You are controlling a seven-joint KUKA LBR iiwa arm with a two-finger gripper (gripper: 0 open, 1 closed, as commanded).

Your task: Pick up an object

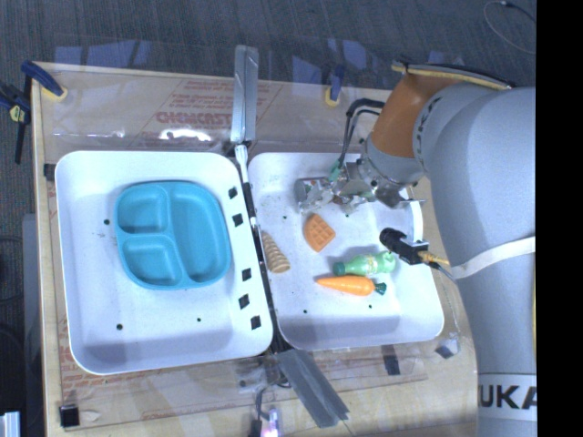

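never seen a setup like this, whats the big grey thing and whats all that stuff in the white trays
The big grey thing with the orange band is a robot arm, reaching in from the right. Its metal hand is over the back of the right bin. One fixed camera looks down on the bench at a slant. The left bin holds a blue divided plate. In the right bin lie an orange waffle toy, a tan ridged cone, a carrot and a green toy. I can see nothing held in the hand.
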